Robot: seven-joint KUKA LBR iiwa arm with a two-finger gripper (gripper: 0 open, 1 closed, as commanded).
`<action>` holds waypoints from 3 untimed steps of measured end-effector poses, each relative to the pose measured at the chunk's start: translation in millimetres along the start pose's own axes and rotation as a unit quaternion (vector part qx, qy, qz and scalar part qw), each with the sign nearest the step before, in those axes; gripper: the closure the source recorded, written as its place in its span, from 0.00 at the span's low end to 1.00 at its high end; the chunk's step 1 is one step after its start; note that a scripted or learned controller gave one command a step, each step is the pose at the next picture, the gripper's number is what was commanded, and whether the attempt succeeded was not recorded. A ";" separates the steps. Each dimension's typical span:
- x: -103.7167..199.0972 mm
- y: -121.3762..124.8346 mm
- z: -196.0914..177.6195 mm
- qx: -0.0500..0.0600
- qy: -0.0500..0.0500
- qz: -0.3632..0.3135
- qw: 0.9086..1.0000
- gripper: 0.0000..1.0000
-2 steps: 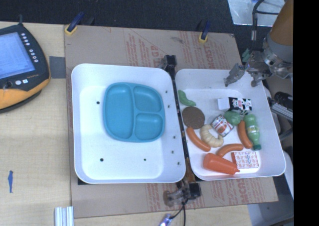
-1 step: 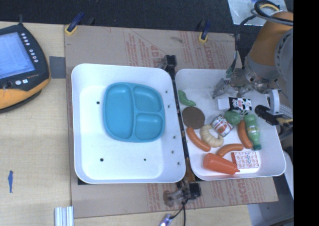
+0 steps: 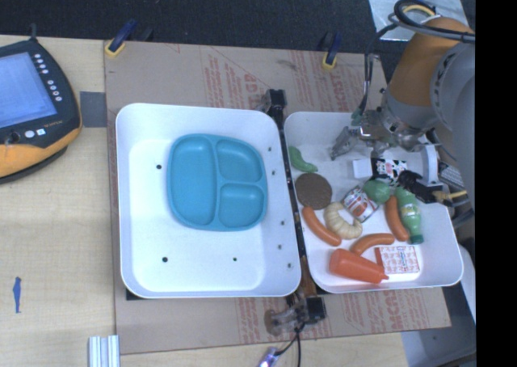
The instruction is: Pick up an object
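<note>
The end effector [image 3: 349, 143] hangs low over the upper part of the right bin [image 3: 319, 124], at the right of the frame, its two dark fingers splayed apart with nothing between them.

From the left of the frame: a teach pendant [image 3: 32, 107] with an orange rim lies on the worktop [image 3: 56, 236] at the upper left. The left bin [image 3: 129, 196] holds a blue divided plate [image 3: 216, 182]. The right bin carries the clutter: a small green leaf-like piece [image 3: 302, 160] at its upper left, a brown disc [image 3: 313, 191] just below that, an orange sausage-like piece [image 3: 321, 226], a pale knobbly piece [image 3: 342, 220] touching it, an orange carrot [image 3: 356, 267] at the lower edge, a small can [image 3: 359, 203], another sausage [image 3: 372, 242], a red-and-white packet [image 3: 399, 260], and a green bottle-like toy [image 3: 409, 218] toward the right.

No object is held, so I judge this the approach stage, with a target yet to be settled. The leaf-like piece lies nearest, just down and left of the fingers; the disc and can lie a little lower. The next move calls for centring over one item, descending to it, and closing without catching a neighbour.
</note>
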State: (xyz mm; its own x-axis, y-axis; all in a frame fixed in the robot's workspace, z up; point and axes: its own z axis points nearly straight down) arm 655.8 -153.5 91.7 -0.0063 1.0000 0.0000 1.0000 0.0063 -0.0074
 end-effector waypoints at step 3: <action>27.7 -0.2 -10.2 0.003 0.000 -0.002 1.000 0.00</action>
State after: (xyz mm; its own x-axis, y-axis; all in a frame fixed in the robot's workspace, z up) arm 655.5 -125.8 102.0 -0.0093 1.0000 0.0002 0.9999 0.0093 -0.0125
